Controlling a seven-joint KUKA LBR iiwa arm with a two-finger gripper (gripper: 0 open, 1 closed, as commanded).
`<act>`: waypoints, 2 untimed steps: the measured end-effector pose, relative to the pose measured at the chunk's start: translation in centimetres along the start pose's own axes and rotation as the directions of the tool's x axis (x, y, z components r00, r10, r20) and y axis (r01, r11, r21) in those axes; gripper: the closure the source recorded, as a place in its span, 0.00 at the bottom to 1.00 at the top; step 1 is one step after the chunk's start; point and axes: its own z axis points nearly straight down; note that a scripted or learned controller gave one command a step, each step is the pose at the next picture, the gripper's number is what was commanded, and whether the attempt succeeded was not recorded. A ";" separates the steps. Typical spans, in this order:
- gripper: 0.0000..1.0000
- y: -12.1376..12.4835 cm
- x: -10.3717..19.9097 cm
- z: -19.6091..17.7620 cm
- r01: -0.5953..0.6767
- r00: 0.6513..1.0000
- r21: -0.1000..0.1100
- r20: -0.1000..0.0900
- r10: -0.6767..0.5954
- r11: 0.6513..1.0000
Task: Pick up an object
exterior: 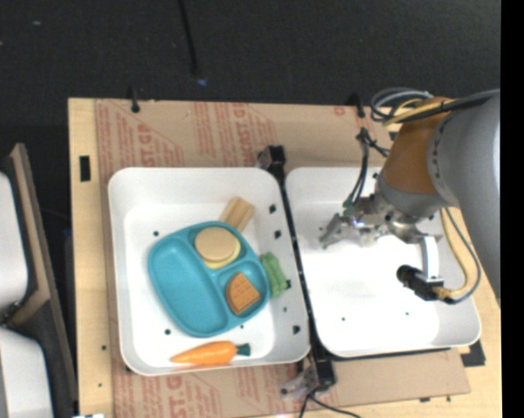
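- While the arm (pixel 445 159) is reaching in from the right, its gripper (pixel 353 225) is hovering over the right bin (pixel 393 320); whether it is clamped on anything cannot be told.
- Red printing is running across the cardboard sheet (pixel 184 133), too blurred to read.
- The left bin (pixel 136 207) is holding one blue sectioned tray (pixel 188 290), one round tan piece (pixel 218 245), one brown waffle piece (pixel 242 293), one carrot (pixel 208 353), one wooden block (pixel 238 212) and one green piece (pixel 273 274).

I saw smooth, glossy white plastic bins (pixel 140 233), and at nine o'clock a matt teal plastic tray (pixel 179 290). The bench (pixel 201 124) looked like printed, matt cardboard over pale wood.
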 end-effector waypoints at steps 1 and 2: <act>0.00 -0.4 1.5 -7.1 0.000 1.000 -0.009 0.000 0.000 1.000; 0.00 2.8 2.2 -0.5 -0.001 1.000 0.002 0.000 0.001 1.000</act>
